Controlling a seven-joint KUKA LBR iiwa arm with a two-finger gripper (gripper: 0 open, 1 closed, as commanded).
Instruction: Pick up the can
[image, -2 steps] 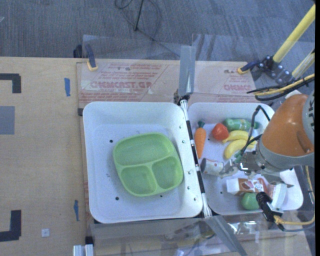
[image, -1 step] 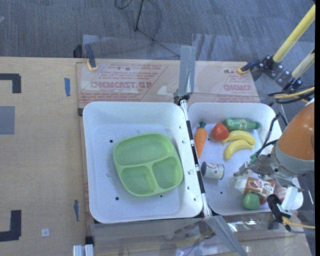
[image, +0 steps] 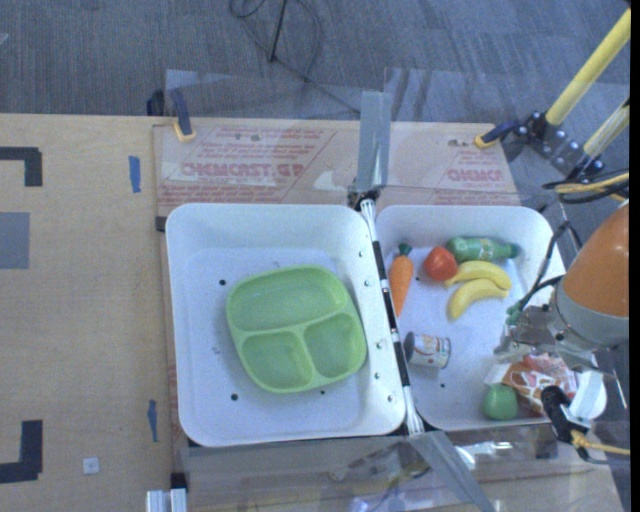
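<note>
Can is the target: a small cylindrical metal can with a white label (image: 428, 349) lies on its side in the right white bin (image: 535, 225), near the bin's left wall and just beside the divider between both bins. Above it lies an orange plastic carrot (image: 400, 282), and farther right a red tomato (image: 439, 263), a yellow banana (image: 478, 284) and a green bottle (image: 481, 247). In the lower right corner sit a green apple (image: 500, 402) and a crinkled red and white packet (image: 537, 381).

The grey arm with its orange band (image: 605, 270) reaches in from the right, and its gripper (image: 530, 335) hangs over the right side of this bin, apart from the can, with bare bin floor between them. I cannot tell how the tool stands, because the wrist covers it. I judge the pick is not yet begun; the arm must travel left. Since the can lies flat, it may roll away when it is touched.

The left white bin (image: 190, 300) holds a green divided plastic plate (image: 295, 328).
</note>
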